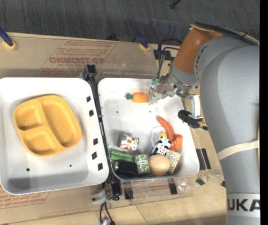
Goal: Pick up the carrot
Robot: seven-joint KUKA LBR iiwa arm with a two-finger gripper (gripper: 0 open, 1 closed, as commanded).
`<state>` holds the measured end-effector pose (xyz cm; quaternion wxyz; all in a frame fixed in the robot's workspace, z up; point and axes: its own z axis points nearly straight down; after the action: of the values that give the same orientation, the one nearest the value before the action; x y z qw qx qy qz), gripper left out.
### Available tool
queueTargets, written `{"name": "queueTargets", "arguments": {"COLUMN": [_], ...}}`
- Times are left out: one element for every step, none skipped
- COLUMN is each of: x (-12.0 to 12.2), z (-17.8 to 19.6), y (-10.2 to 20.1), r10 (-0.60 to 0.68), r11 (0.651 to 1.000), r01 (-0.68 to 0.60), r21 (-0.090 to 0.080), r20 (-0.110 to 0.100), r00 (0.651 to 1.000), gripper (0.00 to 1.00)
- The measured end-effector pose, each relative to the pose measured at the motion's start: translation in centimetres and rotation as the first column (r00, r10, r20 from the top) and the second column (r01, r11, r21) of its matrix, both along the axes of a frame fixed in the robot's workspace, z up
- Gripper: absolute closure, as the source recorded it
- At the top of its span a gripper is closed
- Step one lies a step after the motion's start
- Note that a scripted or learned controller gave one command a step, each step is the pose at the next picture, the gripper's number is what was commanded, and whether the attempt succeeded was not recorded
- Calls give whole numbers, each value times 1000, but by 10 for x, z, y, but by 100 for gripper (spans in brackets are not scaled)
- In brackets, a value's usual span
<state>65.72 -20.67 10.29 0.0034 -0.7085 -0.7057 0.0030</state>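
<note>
The carrot point(139, 97), small and orange with a green top pointing left, lies on the floor of the right bin point(119, 116) near its far wall. My gripper point(153, 95) hangs low at the carrot's right end, touching or nearly touching it. The grey arm with its orange band comes down from the right and hides the gripper's upper part.
A yellow divided plate point(47, 124) lies in the left bin point(7, 163). Toys crowd the right bin's near corner: a long orange pepper point(166, 127), a small printed cup point(129, 142), a cow-patterned piece point(161, 146), a beige ball point(158, 164) and green items point(123, 155).
</note>
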Motion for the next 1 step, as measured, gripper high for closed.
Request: {"name": "queueTargets", "arguments": {"x": [0], "z": [-1], "y": [1], "r10": [1], "r11": [1000], "r01": [-1], "r21": [0], "r20": [-1], "r00": [1000], "gripper": [0]}}
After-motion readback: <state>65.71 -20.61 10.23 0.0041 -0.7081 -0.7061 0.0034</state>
